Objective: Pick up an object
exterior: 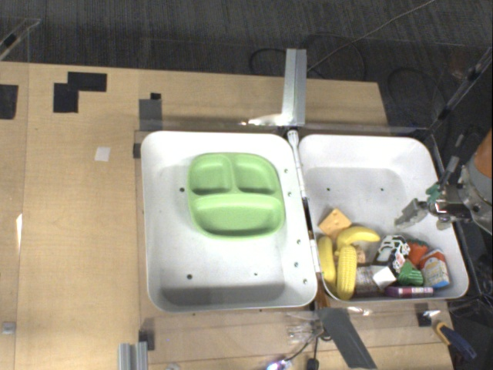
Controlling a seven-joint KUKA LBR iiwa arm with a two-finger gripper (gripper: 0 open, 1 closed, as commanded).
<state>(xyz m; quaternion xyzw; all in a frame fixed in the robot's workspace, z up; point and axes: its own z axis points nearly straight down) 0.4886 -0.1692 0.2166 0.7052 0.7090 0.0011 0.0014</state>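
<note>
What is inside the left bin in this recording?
The left bin holds one green divided plate, lying flat near its back half, with three compartments, nothing in them. Whatever lies beneath the plate is covered. The toys are piled in the right bin.

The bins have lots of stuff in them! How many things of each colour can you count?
Green: 1, the divided plate in the left bin
Yellow: 3, banana, corn cob and a long yellow piece
Orange-tan: 1, wedge
Black and white: 1, cow toy
The pile's right end is too jumbled to count.
Total: 6 clear things
</note>
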